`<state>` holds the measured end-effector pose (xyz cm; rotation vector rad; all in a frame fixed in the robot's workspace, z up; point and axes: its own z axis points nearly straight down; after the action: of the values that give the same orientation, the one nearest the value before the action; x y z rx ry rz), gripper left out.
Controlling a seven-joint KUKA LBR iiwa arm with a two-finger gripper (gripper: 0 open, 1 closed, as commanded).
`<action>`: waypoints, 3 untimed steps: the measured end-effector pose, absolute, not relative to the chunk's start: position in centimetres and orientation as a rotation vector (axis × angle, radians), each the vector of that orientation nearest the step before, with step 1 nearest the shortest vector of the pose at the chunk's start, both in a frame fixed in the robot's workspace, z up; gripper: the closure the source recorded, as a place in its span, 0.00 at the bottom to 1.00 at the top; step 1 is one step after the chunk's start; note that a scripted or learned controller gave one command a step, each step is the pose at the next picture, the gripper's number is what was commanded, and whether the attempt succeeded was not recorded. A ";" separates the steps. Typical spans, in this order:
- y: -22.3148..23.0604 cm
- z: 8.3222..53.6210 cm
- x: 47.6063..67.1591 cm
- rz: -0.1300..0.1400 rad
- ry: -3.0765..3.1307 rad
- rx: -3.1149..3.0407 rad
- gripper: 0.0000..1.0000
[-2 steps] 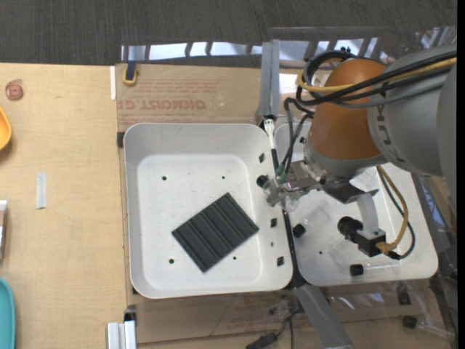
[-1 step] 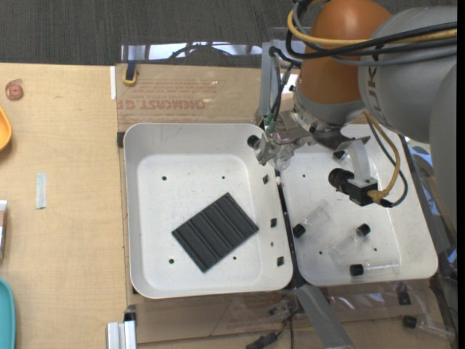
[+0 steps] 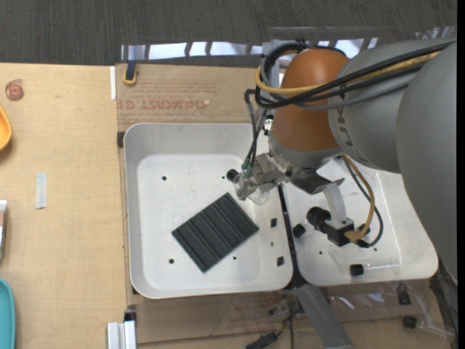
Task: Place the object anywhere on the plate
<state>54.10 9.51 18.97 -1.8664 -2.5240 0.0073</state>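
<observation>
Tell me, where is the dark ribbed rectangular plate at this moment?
The dark ribbed rectangular plate lies flat in the left white bin, toward its lower middle, turned at a slant, just below and left of the gripper.

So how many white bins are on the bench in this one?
2. The left bin holds a dark ribbed plate; the right bin lies mostly under the arm, so part is hidden.

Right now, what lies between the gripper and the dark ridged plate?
Nothing: in the camera view the gripper hangs just above the dark ridged plate's upper corner, with bare left bin floor between.
</observation>
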 end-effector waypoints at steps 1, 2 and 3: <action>12.5 20.0 50.9 0.007 -2.541 -1.843 1.00; 12.5 20.1 50.9 0.006 -2.541 -1.844 0.00; 20.5 29.3 51.7 0.005 -2.601 -1.763 0.00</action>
<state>51.73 20.50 29.34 -1.7635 -2.6006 0.0050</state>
